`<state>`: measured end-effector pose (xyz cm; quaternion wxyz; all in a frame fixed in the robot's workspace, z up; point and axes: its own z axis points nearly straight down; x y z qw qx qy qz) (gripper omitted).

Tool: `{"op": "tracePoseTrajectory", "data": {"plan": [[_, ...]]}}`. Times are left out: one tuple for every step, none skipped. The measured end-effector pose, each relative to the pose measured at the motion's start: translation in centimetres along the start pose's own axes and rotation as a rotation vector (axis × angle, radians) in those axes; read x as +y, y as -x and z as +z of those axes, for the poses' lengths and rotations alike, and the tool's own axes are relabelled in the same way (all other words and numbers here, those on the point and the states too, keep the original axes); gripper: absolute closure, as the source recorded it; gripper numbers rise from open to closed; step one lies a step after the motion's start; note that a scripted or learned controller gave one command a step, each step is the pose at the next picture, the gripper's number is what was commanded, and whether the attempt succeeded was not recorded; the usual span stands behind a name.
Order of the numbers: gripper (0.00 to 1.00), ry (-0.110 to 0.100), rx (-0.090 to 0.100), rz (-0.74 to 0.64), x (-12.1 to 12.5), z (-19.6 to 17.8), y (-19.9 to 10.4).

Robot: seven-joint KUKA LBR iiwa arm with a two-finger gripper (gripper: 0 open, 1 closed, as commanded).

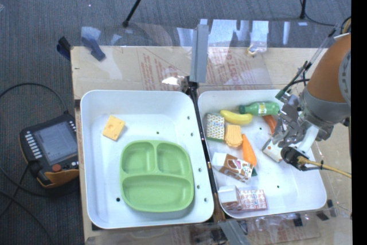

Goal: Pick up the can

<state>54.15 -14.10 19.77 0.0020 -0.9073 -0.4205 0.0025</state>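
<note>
What looks like the can [270, 152], a small white piece, lies in the right bin [312, 195] just beside the carrot [248, 150], with the pincer [282, 137] right above it, its spread impossible to tell, so the reach-and-grasp step appears under way, calling next for a centred closure.

— What does the arm [338, 74] look like?
— A rounded orange section above a grey wrist, with thin cables along it.
— And the claw [285, 143]?
— Pale metal, boxy, with a black cylindrical part beside it.
</note>
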Motion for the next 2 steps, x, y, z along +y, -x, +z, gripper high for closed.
{"op": "tracePoseTrajectory", "data": {"plan": [[1.00, 0.001, -0.001, -0.102, 3.0, -9.7, 5.1], [1.00, 0.001, -0.001, 0.040, 5.8, -23.0, 2.6]]}}
